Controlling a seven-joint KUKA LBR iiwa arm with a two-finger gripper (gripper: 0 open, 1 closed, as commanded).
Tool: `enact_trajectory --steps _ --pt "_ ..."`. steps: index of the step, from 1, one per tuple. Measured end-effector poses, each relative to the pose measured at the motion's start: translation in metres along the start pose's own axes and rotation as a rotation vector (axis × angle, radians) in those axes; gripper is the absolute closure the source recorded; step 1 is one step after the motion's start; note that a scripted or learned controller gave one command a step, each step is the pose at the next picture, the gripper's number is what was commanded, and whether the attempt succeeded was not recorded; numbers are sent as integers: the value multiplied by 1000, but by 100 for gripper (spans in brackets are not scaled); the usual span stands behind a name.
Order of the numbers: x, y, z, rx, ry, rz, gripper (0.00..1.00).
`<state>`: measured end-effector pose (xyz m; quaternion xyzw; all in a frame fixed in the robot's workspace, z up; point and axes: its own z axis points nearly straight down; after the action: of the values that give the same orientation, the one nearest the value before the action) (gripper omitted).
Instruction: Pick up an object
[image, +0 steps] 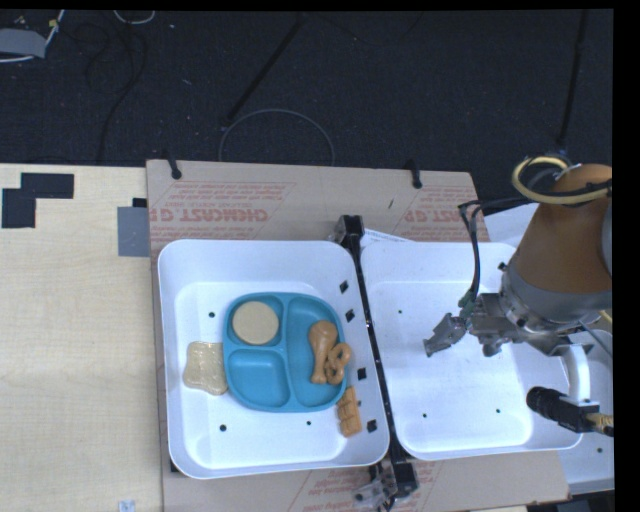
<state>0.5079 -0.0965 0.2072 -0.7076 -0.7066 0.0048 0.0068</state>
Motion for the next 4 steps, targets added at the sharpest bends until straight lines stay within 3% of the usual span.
enact_trajectory --steps 1,3,4 --pt "0 2 -6 -12 -2 -2 0" --pt "8 0 99 -7 0 -2 0" --pt "9 0 121 -12 -2 -1 0"
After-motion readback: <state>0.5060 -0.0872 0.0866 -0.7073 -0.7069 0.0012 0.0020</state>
